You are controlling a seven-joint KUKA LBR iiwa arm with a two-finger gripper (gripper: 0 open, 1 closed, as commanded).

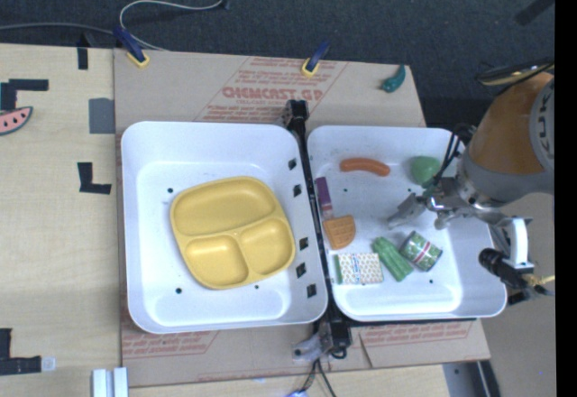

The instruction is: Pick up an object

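Grey and orange, the arm reaches into the right-hand white bin (469, 300), and its pincer (422, 206) hangs low with the fingers spread apart and nothing between them, so this looks like the approach before a grasp. Just below it lie a small green-labelled round tin (420, 251) and a green stick-shaped piece (391, 258); a red sausage-shaped toy (364, 167) lies up and to its left. The next move probably calls for dropping squarely over one piece and closing.
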